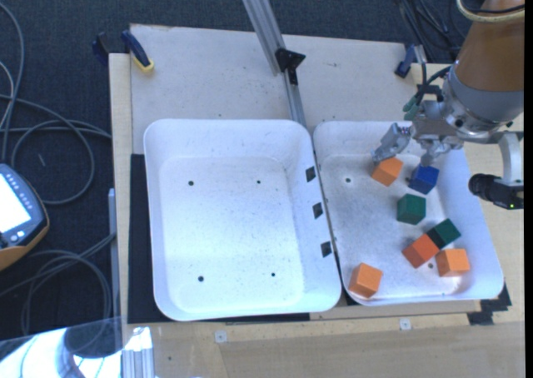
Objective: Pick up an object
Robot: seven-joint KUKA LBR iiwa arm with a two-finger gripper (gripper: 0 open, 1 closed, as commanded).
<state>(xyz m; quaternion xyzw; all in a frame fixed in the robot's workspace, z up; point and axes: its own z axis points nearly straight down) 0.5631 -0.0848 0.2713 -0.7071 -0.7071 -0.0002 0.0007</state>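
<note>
Over the right bin [331, 201], near its far end, the gripper [411, 148] hangs with its fingers spread, nothing between them as far as I can see. One finger points down toward an orange cube [386, 171], the other sits just above a blue cube [425, 178], so the pair kind of straddles the gap between the two blocks. Looks to me like the approach step, lining up before a grab, nothing picked yet. Going outward: a green cube [410, 208] lies just below those two, then a cluster closer to the camera with a dark green block [445, 232] touching an orange one [420, 250] and another orange one [453, 262] beside it, plus a lone orange cube [365, 279] by the near rim. The left bin [158, 201] holds no blocks. Next move, I'd guess, is picking one target, centering on it instead of the gap, dropping lower, then closing. Risk is nudging the neighbour
</note>
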